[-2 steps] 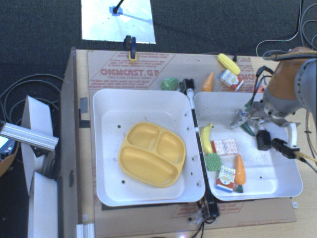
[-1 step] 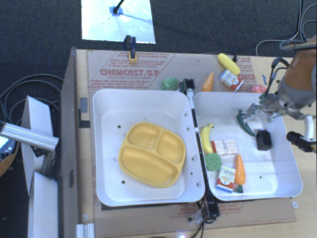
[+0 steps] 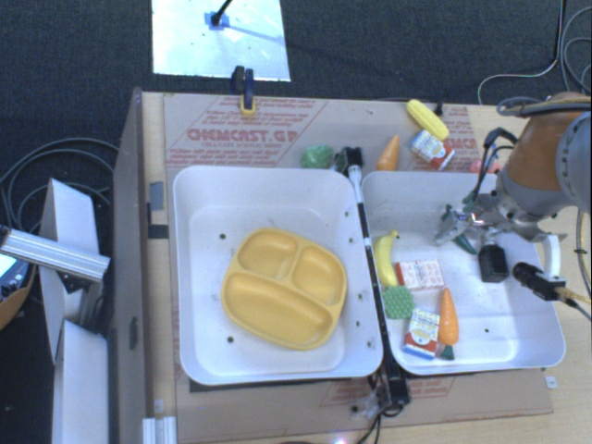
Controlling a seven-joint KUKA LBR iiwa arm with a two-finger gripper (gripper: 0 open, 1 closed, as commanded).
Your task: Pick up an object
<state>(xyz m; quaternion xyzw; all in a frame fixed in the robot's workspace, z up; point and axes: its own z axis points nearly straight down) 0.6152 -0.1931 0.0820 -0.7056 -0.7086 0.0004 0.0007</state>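
I've got the gripper (image 3: 460,225) low in the right bin (image 3: 518,354), approach step, nothing picked yet. Can't tell jaw state from here. Nearest targets: banana (image 3: 385,257) and small carton (image 3: 420,274), just left/below. Next: shift over one, descend, close.

Foil sheet (image 3: 219,24); clamp (image 3: 244,85); cables (image 3: 48,166)
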